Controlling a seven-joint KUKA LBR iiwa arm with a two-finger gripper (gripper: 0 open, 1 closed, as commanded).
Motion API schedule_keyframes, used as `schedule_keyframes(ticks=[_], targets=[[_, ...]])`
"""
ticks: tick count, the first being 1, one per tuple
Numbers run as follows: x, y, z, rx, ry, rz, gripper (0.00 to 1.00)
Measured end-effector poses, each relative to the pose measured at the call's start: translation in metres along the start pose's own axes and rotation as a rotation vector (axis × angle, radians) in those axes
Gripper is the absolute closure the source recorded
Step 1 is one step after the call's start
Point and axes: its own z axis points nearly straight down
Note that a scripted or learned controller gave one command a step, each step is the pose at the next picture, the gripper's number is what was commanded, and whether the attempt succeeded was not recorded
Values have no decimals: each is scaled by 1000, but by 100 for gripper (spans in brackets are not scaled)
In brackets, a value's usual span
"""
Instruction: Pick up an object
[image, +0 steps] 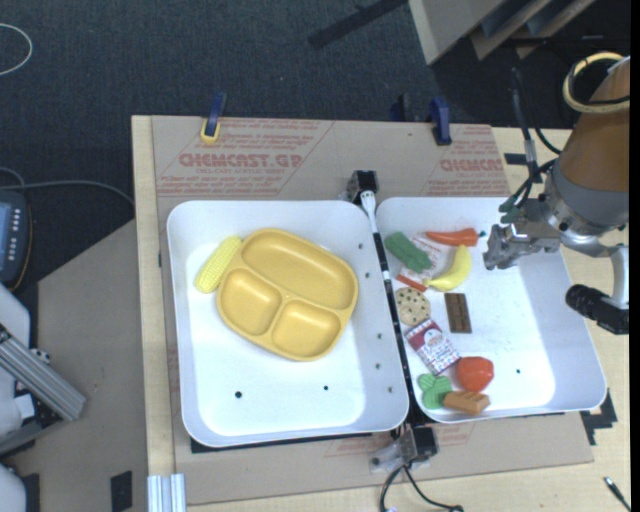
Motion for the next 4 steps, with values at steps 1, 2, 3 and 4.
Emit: schedule_keyframes(ticks=[1, 2, 3, 4], targets=[[35, -40, -3, 10, 4, 0, 100], [46, -34, 5, 9, 3, 0, 100], [36, -31, 13, 9, 2, 3, 100], [34, -29, -9, 2, 1, 1, 100]])
